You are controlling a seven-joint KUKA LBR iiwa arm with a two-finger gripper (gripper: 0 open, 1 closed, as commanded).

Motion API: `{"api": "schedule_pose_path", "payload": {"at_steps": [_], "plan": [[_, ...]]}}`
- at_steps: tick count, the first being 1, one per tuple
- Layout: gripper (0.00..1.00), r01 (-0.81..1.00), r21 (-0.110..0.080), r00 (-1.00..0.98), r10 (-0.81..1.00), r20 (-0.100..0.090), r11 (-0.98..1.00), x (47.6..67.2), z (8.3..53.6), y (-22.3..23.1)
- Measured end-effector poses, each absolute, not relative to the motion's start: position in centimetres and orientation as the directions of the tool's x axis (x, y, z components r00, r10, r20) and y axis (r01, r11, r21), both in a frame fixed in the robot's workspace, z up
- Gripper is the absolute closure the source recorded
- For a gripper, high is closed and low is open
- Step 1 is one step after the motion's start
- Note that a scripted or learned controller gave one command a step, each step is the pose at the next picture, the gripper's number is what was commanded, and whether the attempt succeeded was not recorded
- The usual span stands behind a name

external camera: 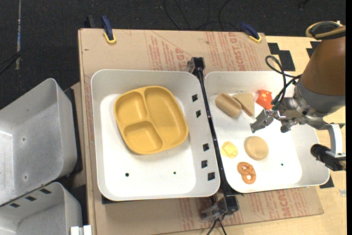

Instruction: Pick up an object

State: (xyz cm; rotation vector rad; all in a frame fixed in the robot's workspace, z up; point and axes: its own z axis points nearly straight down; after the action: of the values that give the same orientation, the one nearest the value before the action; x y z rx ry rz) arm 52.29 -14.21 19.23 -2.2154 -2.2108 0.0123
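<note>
Dark speckled carpet surrounds a brown cardboard-covered bench [148, 49] printed with faded red lettering and pinned at its far edge by two blue-and-yellow clamps. Black cables trail across the floor behind it, and grey plastic tubs [30, 135] sit off to the left.

On the bench lie two shallow white bins with rounded corners, side by side, touching along a black divider strip. The left bin [110, 173] holds a mustard-yellow plastic plate [149, 118] with three compartments, square with soft corners, turned at a slant. The right bin [286, 170] holds toy foods: a tan bread roll [227, 105] just beside a pale wedge [246, 102], a small red-orange piece [264, 98] next to that, a flat yellow piece [229, 148], a round beige disc [256, 147], and an orange pretzel [247, 172] near the front wall.

From the right, the grey arm with its glossy orange band reaches over the right bin. Its gripper [273, 120] hangs just above the bin floor, near the round disc and below the red-orange piece, its dark fingers spread apart with nothing between them.
</note>
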Motion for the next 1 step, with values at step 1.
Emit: {"api": "schedule_pose_path", "payload": {"at_steps": [1], "plan": [[0.0,1.0,-0.001,-0.001,1.0,0.0,0.001,52.6,19.88,-14.19]]}}
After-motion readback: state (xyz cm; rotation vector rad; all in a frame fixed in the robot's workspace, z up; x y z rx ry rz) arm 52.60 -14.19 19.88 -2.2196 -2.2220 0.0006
